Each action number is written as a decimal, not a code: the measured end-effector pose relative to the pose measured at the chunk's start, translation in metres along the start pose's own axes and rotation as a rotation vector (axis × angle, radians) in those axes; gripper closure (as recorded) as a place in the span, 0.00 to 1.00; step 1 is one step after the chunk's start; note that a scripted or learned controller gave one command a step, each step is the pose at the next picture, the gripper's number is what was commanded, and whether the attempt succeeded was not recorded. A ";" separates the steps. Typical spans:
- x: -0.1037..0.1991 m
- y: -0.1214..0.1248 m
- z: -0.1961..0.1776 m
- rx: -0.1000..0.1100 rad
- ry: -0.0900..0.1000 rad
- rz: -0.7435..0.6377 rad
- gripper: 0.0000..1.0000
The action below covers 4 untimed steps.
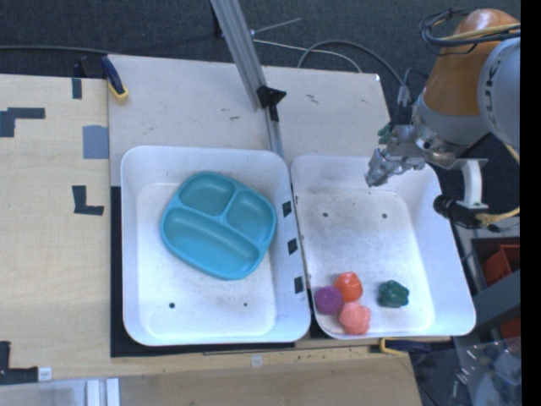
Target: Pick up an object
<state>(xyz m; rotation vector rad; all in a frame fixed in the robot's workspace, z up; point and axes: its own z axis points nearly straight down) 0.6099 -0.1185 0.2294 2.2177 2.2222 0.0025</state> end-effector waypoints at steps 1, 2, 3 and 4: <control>0.054 -0.009 -0.003 0.003 0.001 -0.004 1.00; 0.112 -0.033 0.004 0.007 0.002 -0.005 1.00; 0.160 -0.059 0.006 0.007 0.001 -0.004 1.00; 0.211 -0.082 0.014 0.008 0.001 -0.005 1.00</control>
